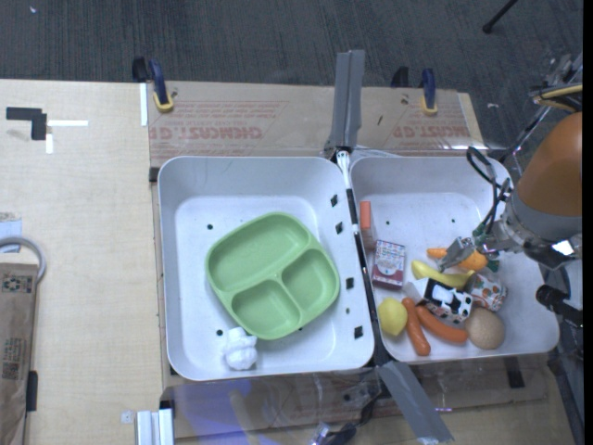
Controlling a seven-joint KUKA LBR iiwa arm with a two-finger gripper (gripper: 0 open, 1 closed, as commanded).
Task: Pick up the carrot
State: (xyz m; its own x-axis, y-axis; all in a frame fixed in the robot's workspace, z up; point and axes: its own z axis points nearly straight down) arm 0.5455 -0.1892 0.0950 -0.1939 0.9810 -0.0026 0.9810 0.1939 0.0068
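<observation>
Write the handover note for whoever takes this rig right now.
Tool: low over the right bin, above the pile of toy food; finger state unclear.
Carrot: two long orange pieces lie near the bin's front edge beside the lemon and egg; either could be it.
Left bin holds the green tray.
Done: nothing lifted.
Left: grasp and raise the carrot.

Dark grey carpeted floor [232, 17] beyond the far edge. Pale wood counter [83, 248] with a brown cardboard sheet [278, 119] held by two blue-and-yellow clamps [159, 86]. Black tripod leg [519, 3] at upper right.
</observation>
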